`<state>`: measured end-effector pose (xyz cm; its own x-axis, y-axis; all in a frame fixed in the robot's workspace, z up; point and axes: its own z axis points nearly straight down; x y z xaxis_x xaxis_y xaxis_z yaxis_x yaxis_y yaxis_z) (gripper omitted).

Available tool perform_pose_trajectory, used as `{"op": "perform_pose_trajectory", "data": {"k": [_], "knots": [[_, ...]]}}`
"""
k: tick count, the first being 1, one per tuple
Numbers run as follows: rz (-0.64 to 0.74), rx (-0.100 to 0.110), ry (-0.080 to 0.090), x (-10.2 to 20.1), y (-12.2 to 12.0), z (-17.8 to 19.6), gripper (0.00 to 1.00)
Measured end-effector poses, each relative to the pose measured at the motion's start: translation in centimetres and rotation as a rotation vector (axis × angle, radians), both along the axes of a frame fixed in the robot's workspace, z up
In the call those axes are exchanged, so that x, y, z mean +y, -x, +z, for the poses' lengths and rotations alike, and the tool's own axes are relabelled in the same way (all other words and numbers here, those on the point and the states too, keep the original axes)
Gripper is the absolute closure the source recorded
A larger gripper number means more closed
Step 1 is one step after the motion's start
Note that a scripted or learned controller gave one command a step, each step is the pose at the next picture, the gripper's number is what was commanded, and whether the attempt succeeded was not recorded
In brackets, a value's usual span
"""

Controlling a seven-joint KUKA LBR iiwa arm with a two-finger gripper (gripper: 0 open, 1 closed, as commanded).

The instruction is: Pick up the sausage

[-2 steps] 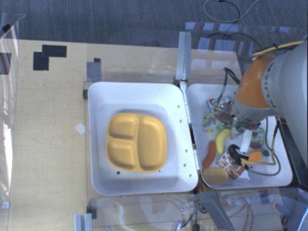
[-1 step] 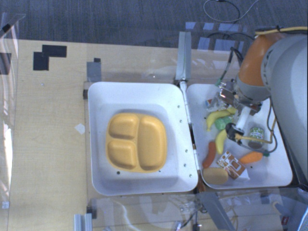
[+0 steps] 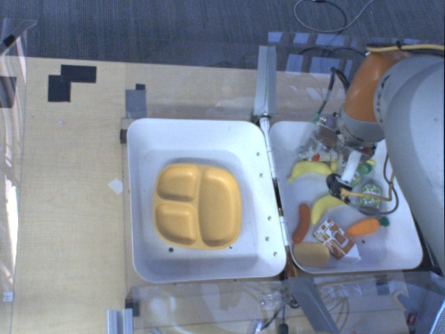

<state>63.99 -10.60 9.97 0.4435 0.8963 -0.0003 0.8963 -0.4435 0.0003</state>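
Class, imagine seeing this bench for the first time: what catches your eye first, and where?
The yellow divided tray sits alone in the middle of the left bin. The right bin is crowded with toy food, the reddish sausage near its left wall, and the grey arm with its orange band hangs over it.

At the right edge of the frame, the KUKA arm (image 3: pixel 417 117) shows a broad, smooth casing of pale grey with softly rounded contours. Above the wrist, a glossy orange band (image 3: pixel 363 92) wraps the casing, curved like a dome and darker towards its lower rim. Thin dark cables (image 3: pixel 335 82) loop along the band's left side towards the gripper (image 3: pixel 318 143), a small cluster of silver-grey and dark parts, too small to make out in detail.
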Motion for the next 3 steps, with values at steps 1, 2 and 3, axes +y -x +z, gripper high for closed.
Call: {"op": "perform_pose_trajectory", "data": {"k": [1,2,3], "knots": [[0.035,-0.009,0.0,1.1,6.7,-1.2,0.0],[0.003,-0.015,0.001,1.5,9.5,-1.1,0.0],[0.21,-0.01,0.002,2.3,2.0,-1.3,0.0]]}}
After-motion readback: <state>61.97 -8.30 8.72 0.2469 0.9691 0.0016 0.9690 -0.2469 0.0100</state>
